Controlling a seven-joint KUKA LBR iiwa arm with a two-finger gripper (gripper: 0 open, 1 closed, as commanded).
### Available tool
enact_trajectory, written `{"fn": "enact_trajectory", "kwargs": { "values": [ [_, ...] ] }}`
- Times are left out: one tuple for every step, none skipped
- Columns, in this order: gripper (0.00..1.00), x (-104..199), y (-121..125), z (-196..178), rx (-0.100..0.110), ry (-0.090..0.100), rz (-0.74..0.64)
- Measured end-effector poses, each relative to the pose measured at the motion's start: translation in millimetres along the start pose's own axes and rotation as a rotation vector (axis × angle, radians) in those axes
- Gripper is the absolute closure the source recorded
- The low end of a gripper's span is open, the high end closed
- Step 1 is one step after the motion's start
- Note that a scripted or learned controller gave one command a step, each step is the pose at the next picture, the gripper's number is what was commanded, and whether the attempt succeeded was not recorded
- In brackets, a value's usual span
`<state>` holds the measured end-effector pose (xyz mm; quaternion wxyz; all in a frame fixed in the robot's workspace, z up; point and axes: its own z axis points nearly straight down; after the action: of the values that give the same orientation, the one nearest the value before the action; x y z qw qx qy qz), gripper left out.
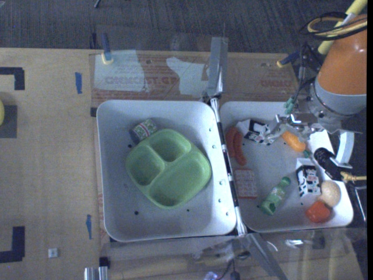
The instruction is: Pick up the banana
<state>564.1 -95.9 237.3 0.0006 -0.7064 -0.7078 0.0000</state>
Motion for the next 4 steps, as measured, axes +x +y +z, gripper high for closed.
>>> {"fn": "enact_trajectory", "kwargs": {
  "values": [
    [1.00,0,1,-10,-0.002,0.000,0.000],
    [1.00,-46,-43,97,0.001,0.000,0.145],
    [1.00,-40,-15,149,-0.003,0.000,0.291],
    [1.00,54,-44,21,0.001,-0.001,0.645]
  ]
}}
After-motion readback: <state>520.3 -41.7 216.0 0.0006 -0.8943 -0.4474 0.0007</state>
